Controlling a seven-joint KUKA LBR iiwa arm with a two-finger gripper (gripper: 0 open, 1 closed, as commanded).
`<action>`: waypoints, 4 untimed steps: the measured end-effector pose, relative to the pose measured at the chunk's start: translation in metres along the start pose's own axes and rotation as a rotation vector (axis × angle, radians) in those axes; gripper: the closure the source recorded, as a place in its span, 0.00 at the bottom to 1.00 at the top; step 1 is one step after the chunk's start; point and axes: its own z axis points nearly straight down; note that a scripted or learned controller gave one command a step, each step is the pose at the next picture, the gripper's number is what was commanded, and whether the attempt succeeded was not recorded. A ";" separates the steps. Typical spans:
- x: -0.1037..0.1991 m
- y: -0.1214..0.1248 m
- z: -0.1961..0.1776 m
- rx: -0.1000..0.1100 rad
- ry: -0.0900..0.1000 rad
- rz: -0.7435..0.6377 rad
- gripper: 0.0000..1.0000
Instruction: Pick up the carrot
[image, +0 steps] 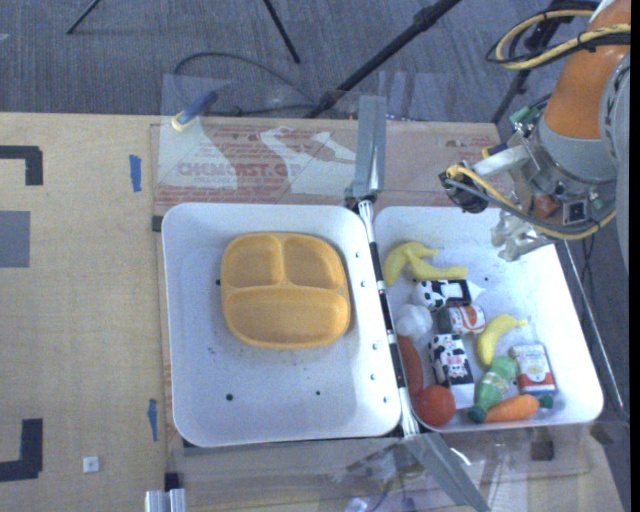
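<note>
The carrot is small and orange, lying flat near the front edge of the right bin. A green item lies against its left end. My gripper hangs over the back right part of that bin, well behind the carrot, with nothing visibly in it. The grey arm with its orange band reaches in from the upper right.
The right bin also holds two bananas, two cow-patterned cartons, a red tomato, a sausage, a small can and a juice box. A yellow divided plate sits in the left bin.
</note>
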 end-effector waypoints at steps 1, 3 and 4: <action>-0.004 0.008 0.007 0.001 -0.002 0.012 1.00; 0.065 -0.047 -0.044 -0.002 0.003 0.013 1.00; 0.083 -0.081 -0.066 -0.003 0.004 0.014 1.00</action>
